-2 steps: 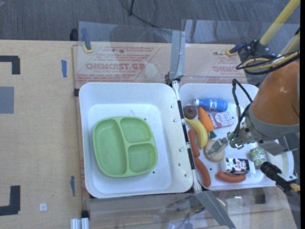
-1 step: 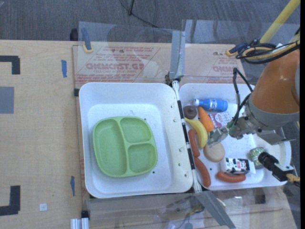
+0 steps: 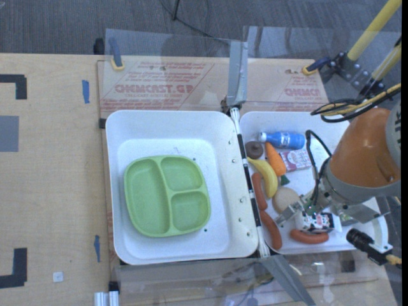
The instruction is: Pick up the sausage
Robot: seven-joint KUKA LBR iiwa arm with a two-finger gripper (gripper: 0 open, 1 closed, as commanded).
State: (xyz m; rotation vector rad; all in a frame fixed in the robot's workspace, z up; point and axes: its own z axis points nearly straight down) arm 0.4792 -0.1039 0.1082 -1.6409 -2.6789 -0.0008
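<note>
Your arm [image 3: 363,148] reaches in from the worktop's right edge, orange band uppermost, wrist bent down, gripper [image 3: 310,217] lowered near the front-right corner.

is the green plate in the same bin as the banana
No, the green plate lies in the left bin, while the banana lies in the right bin among the other food items.

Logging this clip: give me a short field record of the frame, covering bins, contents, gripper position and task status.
left bin: holds a green divided plate
right bin: blue bottle, carrot, banana, three sausages
sausages: one and another along the left wall, a third near the front
gripper: low over the right bin, just above the third sausage
task status: no sausage seen between the fingers
</note>
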